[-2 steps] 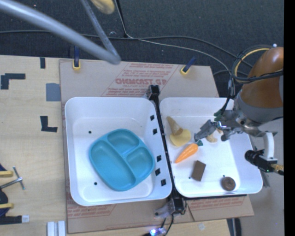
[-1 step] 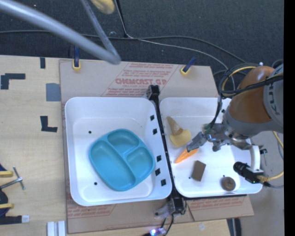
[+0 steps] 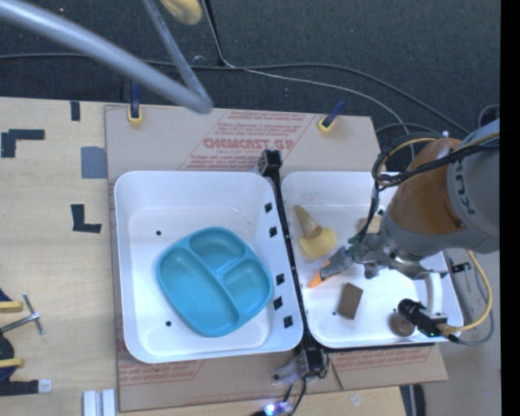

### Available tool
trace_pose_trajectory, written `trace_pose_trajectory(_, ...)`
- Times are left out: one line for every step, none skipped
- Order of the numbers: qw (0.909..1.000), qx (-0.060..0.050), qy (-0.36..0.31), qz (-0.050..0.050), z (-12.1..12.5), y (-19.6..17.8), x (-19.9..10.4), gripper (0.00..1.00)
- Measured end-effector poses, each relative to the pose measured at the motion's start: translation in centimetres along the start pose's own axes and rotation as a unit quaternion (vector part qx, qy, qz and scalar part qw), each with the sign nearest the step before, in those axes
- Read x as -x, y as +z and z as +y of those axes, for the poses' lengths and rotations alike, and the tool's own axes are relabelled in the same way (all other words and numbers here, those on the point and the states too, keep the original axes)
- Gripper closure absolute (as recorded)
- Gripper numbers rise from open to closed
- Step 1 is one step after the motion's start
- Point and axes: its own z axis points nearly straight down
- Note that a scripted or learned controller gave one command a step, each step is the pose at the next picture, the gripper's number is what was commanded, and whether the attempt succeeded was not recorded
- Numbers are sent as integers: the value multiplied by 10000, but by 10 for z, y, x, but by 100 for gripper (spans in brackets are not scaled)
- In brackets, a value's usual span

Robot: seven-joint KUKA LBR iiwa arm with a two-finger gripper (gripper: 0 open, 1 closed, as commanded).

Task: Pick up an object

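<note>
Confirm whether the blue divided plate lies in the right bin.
No. The blue divided plate lies in the left bin.

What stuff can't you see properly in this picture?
- Gripper: in the camera view the wrist covers it, so whether it grips anything cannot be told.
- Orange object: partly under the gripper; too small to name.
- Brown block: too small to identify.
- Right bin: the arm hides its right side.
- Yellow thing at the top: blurred and cut by the edge.

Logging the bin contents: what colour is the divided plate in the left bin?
Light blue; the plate shows plainly in the camera view.
</note>
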Motion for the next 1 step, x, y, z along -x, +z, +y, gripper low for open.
trace_pose_trajectory(10000, 24, 0, 3, 1, 45, -1, 0)
